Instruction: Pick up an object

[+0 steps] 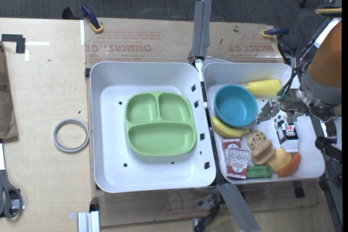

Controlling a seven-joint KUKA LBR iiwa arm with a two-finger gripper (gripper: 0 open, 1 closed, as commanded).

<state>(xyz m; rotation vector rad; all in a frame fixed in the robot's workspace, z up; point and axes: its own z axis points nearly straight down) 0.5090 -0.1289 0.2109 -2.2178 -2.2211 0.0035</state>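
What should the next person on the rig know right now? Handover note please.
Gripper: low over the right white bin, beside the round blue bowl; finger state unclear, nothing seen held.
Right bin also holds a yellow banana, yellow oblong toy, red-and-white carton and green stick.
Left white bin: green divided plate.
Done: nothing lifted. Left: grasp and lift one object.

Left bin (103, 133): I see a green divided plate (160, 123) lying flat.
Right bin (239, 69): I see a blue bowl (235, 106), a banana (228, 128) just below it, a yellow bottle (263, 87), a red card (235, 158), a cookie (256, 139).
Gripper (270, 111): low, just right of the bowl.
Bench (43, 95): grey tape ring (70, 135) left of the bins.
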